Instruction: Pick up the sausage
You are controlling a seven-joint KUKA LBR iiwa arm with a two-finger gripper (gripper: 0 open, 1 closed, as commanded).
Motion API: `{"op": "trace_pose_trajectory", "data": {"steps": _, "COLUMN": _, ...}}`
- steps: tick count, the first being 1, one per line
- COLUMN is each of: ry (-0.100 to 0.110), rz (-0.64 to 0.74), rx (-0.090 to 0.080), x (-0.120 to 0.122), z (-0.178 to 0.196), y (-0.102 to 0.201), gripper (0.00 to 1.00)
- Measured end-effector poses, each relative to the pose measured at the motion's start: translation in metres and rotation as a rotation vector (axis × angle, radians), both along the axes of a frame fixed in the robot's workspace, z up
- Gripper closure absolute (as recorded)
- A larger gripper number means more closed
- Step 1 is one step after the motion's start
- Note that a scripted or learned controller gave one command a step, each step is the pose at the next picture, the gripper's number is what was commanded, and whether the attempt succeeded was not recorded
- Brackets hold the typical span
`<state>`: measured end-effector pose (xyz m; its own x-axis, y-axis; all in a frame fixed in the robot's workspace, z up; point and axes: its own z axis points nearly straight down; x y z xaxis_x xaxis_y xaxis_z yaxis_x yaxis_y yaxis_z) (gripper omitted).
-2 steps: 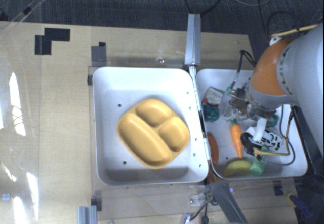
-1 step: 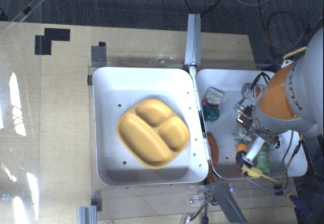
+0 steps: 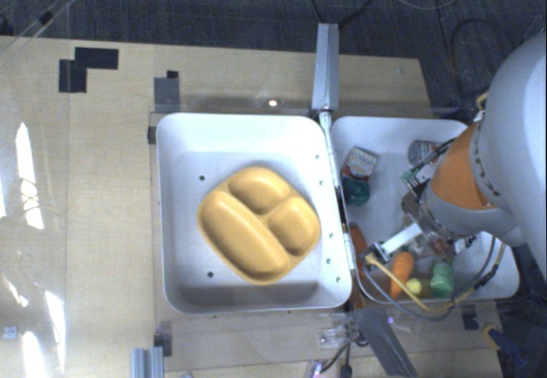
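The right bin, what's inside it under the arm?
In the right bin: a carrot, a green piece, a small yellow piece, a reddish sausage by the divider. The arm covers the rest.

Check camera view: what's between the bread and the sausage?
The two bins' adjoining walls separate the bread from the sausage.

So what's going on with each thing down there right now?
Yellow divided dish: lying in the left bin, upright.
Sausage: lying against the right bin's left wall, not picked up.
Carrot: lying in the right bin, near the front.
Green piece: resting beside the carrot.
Gripper: low over the right bin, nothing visibly held.
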<state>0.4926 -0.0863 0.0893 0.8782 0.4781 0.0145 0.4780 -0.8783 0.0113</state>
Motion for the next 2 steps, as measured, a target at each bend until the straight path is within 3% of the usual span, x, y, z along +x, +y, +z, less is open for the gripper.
{"op": "trace_pose_trajectory", "data": {"steps": 1, "ry": 0.001, "rz": -0.285, "rx": 0.006, "x": -0.0006, "z": 0.0000, "y": 0.0011, "gripper": 1.00}}
{"op": "trace_pose_trajectory", "data": {"steps": 2, "ry": 0.007, "rz": -0.100, "rx": 0.002, "x": -0.0025, "z": -0.0003, "y": 0.0009, "gripper": 1.00}}
